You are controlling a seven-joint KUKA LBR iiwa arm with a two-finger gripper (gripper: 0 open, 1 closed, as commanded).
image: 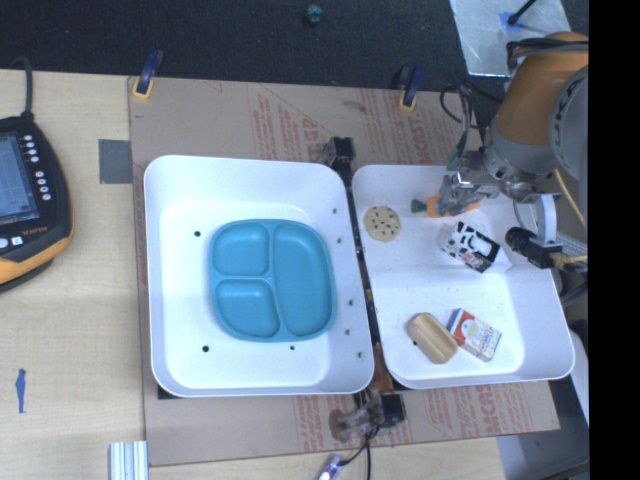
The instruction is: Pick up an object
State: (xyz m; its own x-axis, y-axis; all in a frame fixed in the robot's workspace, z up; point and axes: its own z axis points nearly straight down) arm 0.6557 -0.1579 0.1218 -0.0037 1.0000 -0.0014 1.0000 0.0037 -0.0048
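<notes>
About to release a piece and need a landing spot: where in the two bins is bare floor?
Right bin: bare middle strip between cookie, black-and-white packet and bread roll. Left bin: only the margin around the blue divided plate. Crowded: the right bin's far corner under the gripper, and its near edge by the small carton.

One fixed camera looks down at a slant from above the table (pixel 80 308), far enough to take in both white bins (pixel 160 268) side by side; the arm (pixel 535 98) enters from the right.
</notes>
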